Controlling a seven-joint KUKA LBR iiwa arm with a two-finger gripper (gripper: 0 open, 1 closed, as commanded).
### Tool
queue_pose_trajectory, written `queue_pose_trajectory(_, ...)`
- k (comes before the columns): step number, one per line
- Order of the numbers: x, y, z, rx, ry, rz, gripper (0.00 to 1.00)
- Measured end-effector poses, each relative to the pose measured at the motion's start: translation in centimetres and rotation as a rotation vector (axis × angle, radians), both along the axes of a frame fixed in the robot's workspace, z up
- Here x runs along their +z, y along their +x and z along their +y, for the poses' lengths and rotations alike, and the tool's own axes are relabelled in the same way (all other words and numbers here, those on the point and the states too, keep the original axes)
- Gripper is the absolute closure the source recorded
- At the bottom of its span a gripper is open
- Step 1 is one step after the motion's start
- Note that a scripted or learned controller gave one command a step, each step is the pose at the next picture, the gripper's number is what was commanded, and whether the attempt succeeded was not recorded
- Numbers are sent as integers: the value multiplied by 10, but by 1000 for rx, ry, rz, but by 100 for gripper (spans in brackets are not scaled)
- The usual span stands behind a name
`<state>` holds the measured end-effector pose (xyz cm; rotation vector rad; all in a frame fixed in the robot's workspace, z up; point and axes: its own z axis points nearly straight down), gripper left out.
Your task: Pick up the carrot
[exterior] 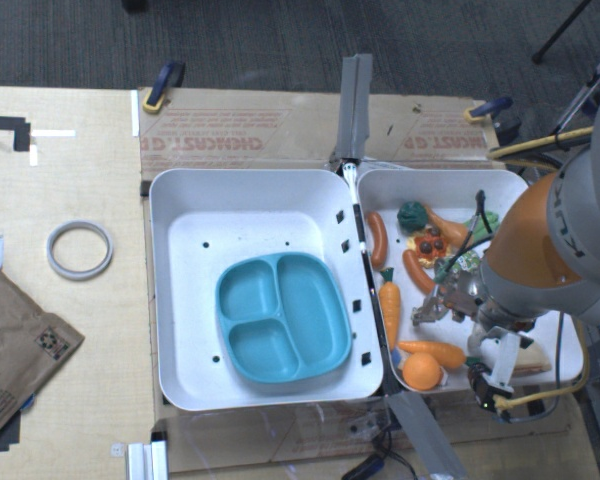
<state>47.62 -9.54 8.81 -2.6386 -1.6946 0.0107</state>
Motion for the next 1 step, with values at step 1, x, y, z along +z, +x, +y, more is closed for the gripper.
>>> queue_pose_trajectory(1, 6, 0, -1, 0, -1, 5, 100)
